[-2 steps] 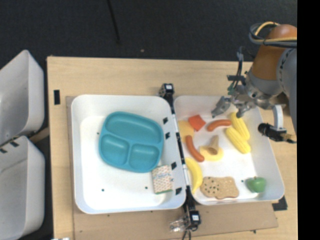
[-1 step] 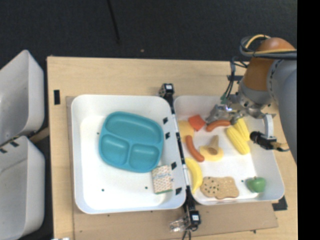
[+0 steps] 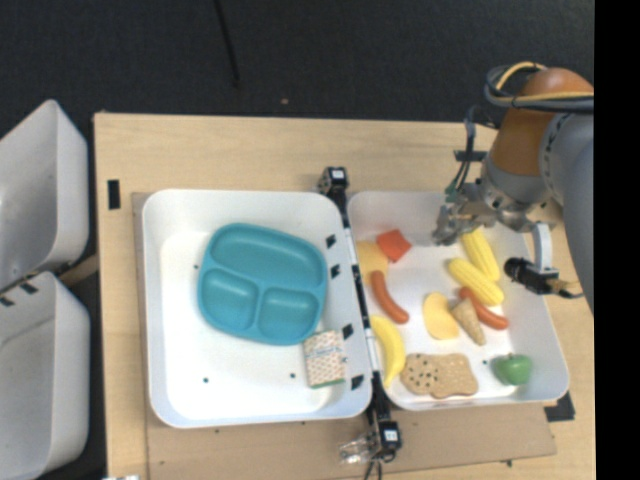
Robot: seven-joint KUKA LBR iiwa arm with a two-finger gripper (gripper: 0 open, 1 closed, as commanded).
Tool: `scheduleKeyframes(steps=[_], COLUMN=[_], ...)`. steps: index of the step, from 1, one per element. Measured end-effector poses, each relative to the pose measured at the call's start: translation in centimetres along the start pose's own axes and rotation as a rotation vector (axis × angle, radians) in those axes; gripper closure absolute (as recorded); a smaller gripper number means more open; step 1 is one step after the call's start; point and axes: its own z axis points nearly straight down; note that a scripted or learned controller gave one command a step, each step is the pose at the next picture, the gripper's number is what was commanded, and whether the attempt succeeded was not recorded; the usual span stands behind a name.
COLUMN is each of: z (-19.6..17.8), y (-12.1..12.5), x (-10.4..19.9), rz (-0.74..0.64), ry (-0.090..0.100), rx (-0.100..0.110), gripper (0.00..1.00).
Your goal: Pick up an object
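Nearest the camera, along the 6 o'clock edge of the right bin [image 3: 556, 373], sit the cookies [image 3: 440, 375], banana [image 3: 388, 346] and green apple [image 3: 513, 369]. Farther in, corn cobs [image 3: 478, 265] lie right under the gripper [image 3: 452, 224], so I'd drop straight onto the upper cob, closing across its narrow side. Honestly can't tell the pincer's state, since the wrist's blurry at 2 o'clock and the arm's cut off.
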Motion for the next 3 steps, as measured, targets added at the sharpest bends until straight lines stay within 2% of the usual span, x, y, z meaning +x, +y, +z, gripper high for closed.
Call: scheduleKeyframes(steps=[2, 3], z=[-11.9, -12.9], y=[1.3, 1.4], x=[-1.3, -1.3], rz=[-0.004, -0.007], ry=[0.0, 0.001], rx=[-0.003, 0.002], gripper=[1.0, 1.0])
